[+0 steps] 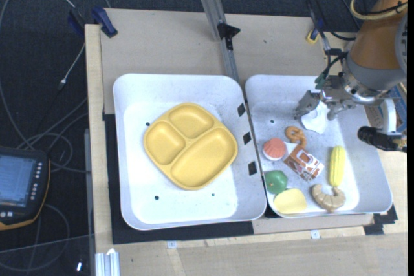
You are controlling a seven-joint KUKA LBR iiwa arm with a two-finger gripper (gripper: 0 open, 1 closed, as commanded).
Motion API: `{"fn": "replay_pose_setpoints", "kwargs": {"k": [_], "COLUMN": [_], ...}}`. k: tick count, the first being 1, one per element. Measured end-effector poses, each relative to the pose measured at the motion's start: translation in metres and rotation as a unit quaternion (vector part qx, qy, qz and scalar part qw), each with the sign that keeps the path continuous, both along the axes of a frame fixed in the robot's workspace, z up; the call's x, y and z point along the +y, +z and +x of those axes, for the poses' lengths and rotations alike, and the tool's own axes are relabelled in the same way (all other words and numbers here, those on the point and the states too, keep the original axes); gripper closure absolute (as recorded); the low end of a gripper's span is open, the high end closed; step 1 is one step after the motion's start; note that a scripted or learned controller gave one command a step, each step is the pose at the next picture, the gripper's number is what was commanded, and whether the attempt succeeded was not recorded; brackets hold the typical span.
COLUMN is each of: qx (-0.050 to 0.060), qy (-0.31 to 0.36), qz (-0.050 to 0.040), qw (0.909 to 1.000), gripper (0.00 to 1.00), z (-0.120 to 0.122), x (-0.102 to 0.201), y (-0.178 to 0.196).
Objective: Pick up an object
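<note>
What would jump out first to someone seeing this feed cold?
Probably the big yellow divided plate, sitting alone in the left bin. Next, the cluster of small toy foods in the right bin, including a yellow corn cob and a green piece. The gripper hangs over that bin's upper part.

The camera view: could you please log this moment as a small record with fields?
left bin: white bin holding a yellow divided plate
right bin: white bin with small toy foods
items in right bin: corn cob, green item, yellow item, red-and-white round piece, pretzel, brown packet, tan piece
arm: reaches in from the right
pincer: pincer low over the right bin's far part, beside a white object
grasp: cannot tell
</note>
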State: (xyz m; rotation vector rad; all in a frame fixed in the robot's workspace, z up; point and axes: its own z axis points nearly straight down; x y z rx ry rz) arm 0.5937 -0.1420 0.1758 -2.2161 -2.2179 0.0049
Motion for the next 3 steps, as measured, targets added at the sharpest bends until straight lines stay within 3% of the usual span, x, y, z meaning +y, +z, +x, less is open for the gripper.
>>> {"fn": "replay_pose_setpoints", "kwargs": {"k": [1,2,3], "qx": [0.001,-0.004,-0.006], "qy": [-0.001,0.000,0.000], "qz": [0.0000,-0.0005,-0.0018], "qw": [1.0000,1.0000,1.0000], "gripper": [0.00,1.00,1.00], "z": [-0.009,-0.006,-0.014], "x": [-0.006,-0.006,-0.006], "y": [-0.054,-0.039,0.011]}}
